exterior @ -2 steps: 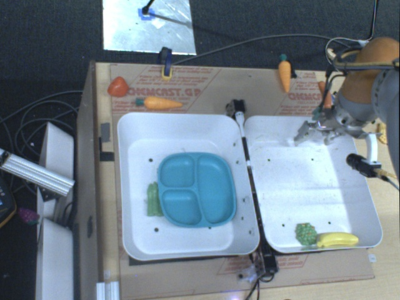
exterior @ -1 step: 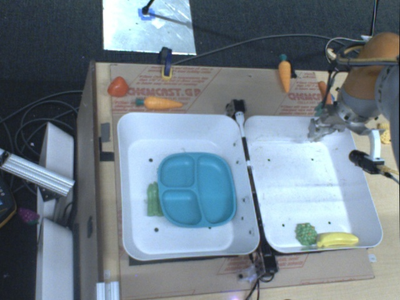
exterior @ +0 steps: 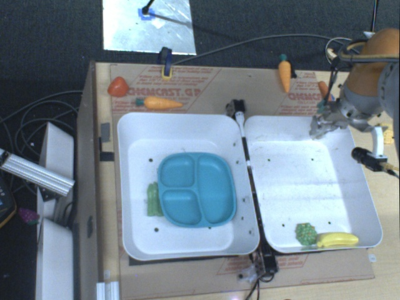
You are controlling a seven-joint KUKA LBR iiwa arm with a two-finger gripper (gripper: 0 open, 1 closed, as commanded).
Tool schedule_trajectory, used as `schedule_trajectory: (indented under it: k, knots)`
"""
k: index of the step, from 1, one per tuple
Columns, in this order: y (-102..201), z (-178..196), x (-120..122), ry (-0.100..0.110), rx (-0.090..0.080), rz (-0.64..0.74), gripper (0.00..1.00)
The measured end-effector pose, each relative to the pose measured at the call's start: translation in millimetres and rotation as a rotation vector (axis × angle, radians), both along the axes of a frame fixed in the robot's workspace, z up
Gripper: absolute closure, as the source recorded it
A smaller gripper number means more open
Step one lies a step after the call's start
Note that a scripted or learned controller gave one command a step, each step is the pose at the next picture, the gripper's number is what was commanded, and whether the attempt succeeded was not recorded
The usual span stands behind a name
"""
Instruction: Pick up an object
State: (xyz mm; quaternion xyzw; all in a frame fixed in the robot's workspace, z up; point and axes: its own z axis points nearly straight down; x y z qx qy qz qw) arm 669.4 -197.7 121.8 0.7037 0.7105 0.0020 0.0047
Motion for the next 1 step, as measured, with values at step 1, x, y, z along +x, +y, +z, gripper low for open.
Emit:
schedule_trajectory:
  k: [1]
  knots:
    - [-0.3,11.5,1.1,-0.004,-0.001,0.002,1.0]
